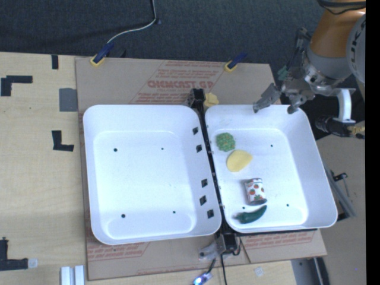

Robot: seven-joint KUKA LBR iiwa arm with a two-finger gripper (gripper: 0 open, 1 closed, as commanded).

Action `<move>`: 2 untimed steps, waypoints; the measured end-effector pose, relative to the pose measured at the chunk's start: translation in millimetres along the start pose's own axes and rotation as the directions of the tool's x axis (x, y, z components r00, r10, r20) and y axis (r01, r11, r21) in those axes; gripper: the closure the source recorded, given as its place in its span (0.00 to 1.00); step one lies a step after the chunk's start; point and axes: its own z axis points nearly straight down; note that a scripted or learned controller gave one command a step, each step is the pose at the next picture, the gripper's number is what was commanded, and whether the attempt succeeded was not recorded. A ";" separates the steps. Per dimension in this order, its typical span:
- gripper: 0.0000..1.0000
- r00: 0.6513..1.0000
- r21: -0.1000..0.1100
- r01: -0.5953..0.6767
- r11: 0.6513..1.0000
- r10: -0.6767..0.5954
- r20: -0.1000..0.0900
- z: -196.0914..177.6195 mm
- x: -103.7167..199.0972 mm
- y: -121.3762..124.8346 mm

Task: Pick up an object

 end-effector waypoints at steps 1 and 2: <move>0.00 1.000 0.006 0.004 1.000 -0.004 -0.002 73.9 48.9 19.2; 0.00 1.000 0.001 0.008 1.000 -0.008 -0.002 68.3 136.4 18.8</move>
